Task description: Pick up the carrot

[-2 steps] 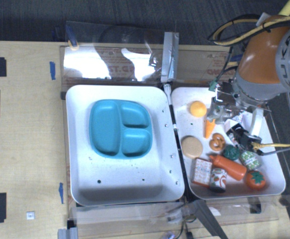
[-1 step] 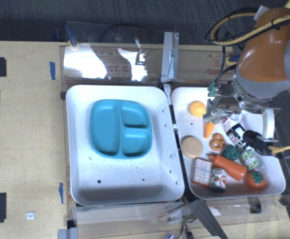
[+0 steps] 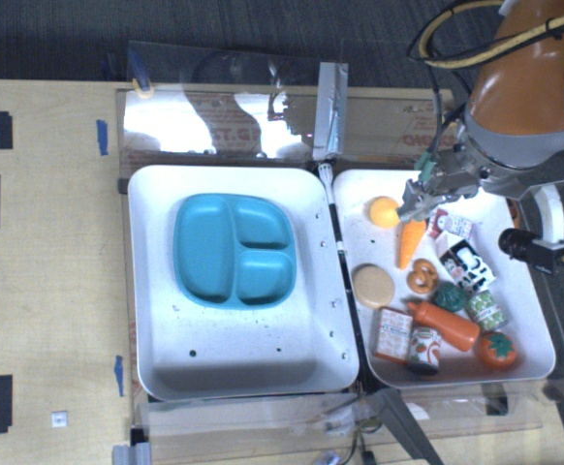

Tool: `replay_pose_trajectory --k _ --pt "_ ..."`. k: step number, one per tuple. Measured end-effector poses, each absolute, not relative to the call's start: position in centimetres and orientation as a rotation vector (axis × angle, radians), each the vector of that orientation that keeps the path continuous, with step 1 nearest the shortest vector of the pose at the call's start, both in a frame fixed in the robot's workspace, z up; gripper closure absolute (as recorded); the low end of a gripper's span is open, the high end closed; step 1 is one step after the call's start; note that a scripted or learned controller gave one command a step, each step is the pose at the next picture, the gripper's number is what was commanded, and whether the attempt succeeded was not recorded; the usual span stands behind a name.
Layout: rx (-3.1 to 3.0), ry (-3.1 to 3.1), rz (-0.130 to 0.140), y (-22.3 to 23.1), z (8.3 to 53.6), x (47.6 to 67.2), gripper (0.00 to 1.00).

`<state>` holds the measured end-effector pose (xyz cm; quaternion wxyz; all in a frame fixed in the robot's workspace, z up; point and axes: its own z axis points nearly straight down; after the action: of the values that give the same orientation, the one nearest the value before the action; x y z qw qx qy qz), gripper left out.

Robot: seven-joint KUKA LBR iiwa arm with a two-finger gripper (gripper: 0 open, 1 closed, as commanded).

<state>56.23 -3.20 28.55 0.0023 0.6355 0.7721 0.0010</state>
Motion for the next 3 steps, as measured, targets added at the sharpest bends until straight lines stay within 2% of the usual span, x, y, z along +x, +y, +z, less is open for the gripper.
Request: replay_pose_trajectory --k 1,2,3 --pt "2.121 2.319 -0.003 -6.9 25.8 57.8 1.0" --pt "2.144 2.306 -0.01 -11.6 19.4 59.1 1.0" --pt "2.136 2.305 -0.001 -11.4 19.8 59.3 0.0"
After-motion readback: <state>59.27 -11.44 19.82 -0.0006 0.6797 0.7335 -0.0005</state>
